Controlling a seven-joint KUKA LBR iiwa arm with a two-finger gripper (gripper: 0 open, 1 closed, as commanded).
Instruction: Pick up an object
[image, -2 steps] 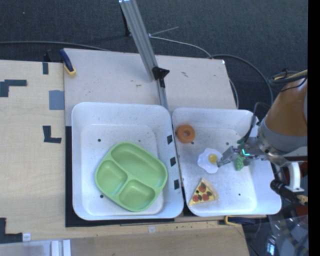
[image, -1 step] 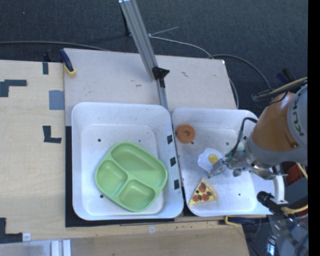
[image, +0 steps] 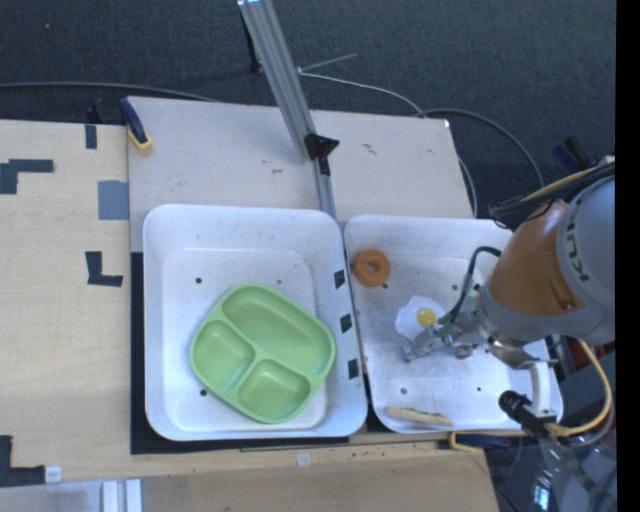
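Two white bins side by side, so I'll use the divider between them as the landmark. Left of it, the left bin (image: 160, 300) has exactly one thing in it: a green plate (image: 262, 352) with three compartments, sitting toward the near side and close to the divider.

Right of the divider, the right bin (image: 400, 235) has three loose things. One orange ring (image: 371, 267) lies just beside the divider at the far end. One fried egg toy (image: 417, 318), white with a yellow yolk, sits further right, about mid-bin. One tan stick (image: 419, 416) lies flat along the near wall.

The gripper (image: 425, 347) is down in the right bin, just on the near side of the egg, maybe touching its edge. The metal fingers look close together, but honestly I can't tell if they're shut or around anything. One arm (image: 540, 270), orange band showing, comes in from the right.
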